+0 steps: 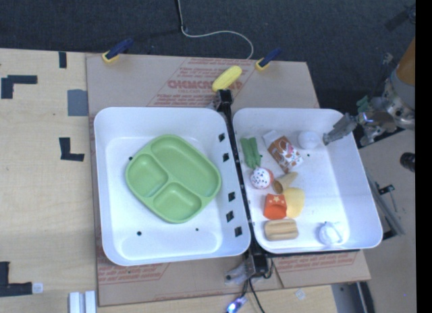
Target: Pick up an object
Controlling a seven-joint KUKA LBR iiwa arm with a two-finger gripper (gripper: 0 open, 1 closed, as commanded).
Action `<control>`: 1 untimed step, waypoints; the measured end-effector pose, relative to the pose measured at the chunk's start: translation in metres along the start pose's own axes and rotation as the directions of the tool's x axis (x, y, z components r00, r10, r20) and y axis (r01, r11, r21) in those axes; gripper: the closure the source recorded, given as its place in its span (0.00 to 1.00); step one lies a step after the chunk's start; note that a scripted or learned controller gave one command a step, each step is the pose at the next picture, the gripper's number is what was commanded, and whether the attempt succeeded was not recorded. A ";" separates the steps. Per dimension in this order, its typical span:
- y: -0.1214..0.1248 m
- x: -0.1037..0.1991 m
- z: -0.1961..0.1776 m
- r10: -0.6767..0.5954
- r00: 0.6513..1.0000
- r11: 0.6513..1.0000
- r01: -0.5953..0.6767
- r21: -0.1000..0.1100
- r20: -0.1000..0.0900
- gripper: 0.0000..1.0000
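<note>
The right bin [351,190] holds several small objects. Among them are a green strip [250,151], a brown-and-red packet [284,153], a white ball [308,139] and a speckled white ball [260,179]. Nearer the front lie a tan piece [287,180], an orange-red item [275,206], a yellow piece [295,201], a tan bun-like roll [280,229] and a white-blue item [330,233]. My gripper [337,131] hangs over the bin's far right edge, just right of the white ball. Nothing shows in its grasp.
The left bin [115,170] carries a green divided plate [173,177]. A yellow clamp [227,78] sits behind the join of the two bins. The arm's wrist [391,106] comes in from the right above the bench edge.
</note>
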State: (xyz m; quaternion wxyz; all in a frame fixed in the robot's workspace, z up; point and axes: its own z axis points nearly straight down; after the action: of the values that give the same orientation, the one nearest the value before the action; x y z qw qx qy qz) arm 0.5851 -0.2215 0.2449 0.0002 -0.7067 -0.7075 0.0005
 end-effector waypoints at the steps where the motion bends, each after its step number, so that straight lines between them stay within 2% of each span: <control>1: 0.006 0.060 0.144 -0.004 1.000 1.000 0.004 0.015 -0.008 0.00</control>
State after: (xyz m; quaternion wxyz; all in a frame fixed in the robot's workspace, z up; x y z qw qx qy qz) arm 0.5913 -0.1612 0.1006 0.0081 -0.7053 -0.7089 0.0032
